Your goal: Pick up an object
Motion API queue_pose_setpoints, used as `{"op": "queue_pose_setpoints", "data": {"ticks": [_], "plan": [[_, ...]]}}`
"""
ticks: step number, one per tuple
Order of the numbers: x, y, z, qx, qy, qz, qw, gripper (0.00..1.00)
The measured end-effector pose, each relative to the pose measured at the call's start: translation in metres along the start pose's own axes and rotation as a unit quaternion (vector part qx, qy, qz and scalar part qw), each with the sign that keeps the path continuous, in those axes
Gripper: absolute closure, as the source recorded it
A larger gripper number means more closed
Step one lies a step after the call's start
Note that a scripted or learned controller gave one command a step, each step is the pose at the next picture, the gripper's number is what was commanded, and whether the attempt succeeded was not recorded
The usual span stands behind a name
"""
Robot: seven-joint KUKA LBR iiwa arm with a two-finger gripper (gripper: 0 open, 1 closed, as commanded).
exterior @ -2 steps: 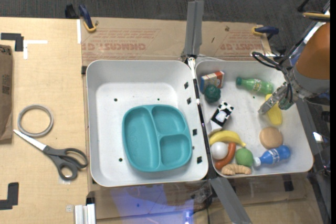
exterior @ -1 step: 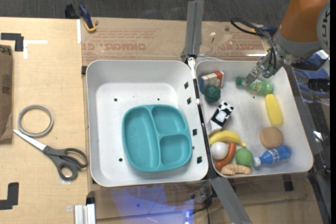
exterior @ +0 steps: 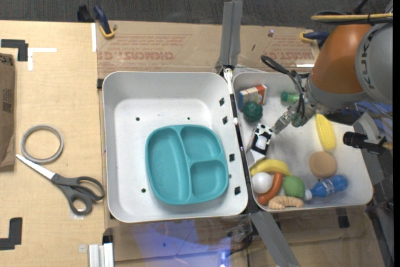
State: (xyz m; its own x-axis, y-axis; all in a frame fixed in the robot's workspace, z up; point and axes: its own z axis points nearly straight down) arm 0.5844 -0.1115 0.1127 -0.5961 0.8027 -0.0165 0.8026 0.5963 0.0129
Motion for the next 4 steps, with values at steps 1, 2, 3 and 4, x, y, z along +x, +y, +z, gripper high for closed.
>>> {"op": "queue_pose_setpoints", "data": {"ticks": [1, 2, 3, 4], "plan": [[-0.048, -0.008, -0.121, 0.006, 0.007, -0.011, 0.9999, 1.0], [-0.024, -0.044, 0.02, 0.007, 0.007, 0.083, 0.9965, 1.0], [-0.094, -0.046, -0.06, 0.005, 0.006, -0.052, 0.9986, 1.0], [-0.04, -0.047, 0.021, 0.005, 0.008, -0.146, 0.9893, 1.0]]}}
